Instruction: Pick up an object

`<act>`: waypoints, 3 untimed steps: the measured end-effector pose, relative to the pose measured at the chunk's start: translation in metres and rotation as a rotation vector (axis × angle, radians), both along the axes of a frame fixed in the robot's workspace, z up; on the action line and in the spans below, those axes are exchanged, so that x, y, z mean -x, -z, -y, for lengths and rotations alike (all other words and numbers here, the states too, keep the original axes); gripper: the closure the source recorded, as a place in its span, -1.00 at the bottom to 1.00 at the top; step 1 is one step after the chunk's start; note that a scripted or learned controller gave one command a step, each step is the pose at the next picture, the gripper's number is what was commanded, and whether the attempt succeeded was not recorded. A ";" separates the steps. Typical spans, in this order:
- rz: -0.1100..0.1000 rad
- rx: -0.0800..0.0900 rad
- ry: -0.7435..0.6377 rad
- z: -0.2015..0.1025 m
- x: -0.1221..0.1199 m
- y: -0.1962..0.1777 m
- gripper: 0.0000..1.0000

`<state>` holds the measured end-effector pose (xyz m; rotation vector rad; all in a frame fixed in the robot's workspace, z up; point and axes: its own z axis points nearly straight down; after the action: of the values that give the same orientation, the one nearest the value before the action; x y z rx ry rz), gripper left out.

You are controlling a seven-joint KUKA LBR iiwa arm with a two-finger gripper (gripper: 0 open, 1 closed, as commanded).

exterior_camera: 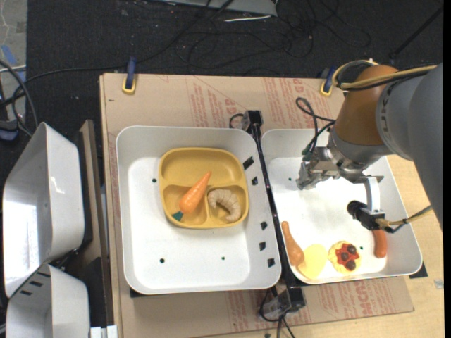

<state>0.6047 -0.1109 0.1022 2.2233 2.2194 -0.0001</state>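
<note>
My gripper (307, 179) hangs over the upper left part of the right bin (289, 146), above bare white floor. Nothing shows in its grasp. Along that bin's front edge lie an orange drumstick-shaped toy (291, 242), a pale yellow disc (315, 260), a yellow and red round toy (344, 255) and a small red-orange sausage (380, 243). In the left bin (141, 189) a yellow divided plate (176, 164) holds a toy carrot (194, 193) and a beige curled shrimp-like piece (226, 203).
The grey arm with its orange band (363, 115) reaches in from the right over the right bin's far side. A black divider (264, 189) runs between the bins. White containers (39, 189) stand off the bench to the left.
</note>
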 end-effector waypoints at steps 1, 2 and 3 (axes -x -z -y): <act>0.006 0.001 -0.003 0.006 -0.010 -0.053 1.00; 0.005 0.001 -0.004 0.008 -0.009 -0.096 1.00; 0.002 0.000 -0.004 0.008 -0.010 -0.116 1.00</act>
<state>0.6145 -0.1192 0.2177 2.2179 2.2221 0.0019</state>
